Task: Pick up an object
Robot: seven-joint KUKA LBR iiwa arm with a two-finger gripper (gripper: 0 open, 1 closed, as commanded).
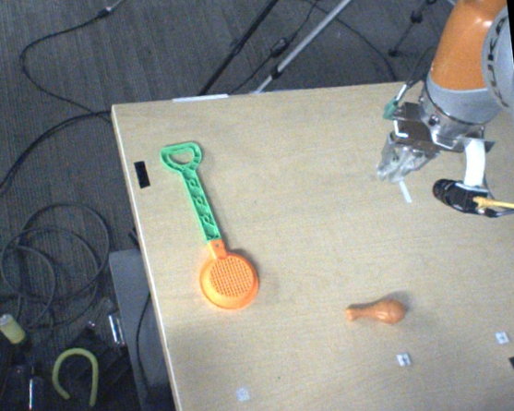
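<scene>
1. gripper [400,171]: near the right edge of the bench top [305,138], far side. its fingers look parted and have nothing between them. it hangs over bare surface.
2. toy strainer [209,229]: green handle, orange mesh head, lying flat on the left part of the bench top, head toward the camera. well apart from the gripper.
3. small orange drumstick-shaped piece [379,310]: lying on its side on the near part, right of centre. it is the closer of the two to the gripper, but not beneath it.
4. risk, empty close: judged likely if the gripper descends where it hangs, since no object lies under it.
5. risk, slip on the drumstick piece: its rounded, tapering body may squirt out if the fingers close on the thin end or off-centre.
6. risk, poor hold on the strainer: the handle is thin and lies flat, so fingertips may strike the surface or skate over it; a hold far from the head would probably let it tip and drop.
7. risk, pushing: a misaligned descent could nudge either item aside.
</scene>
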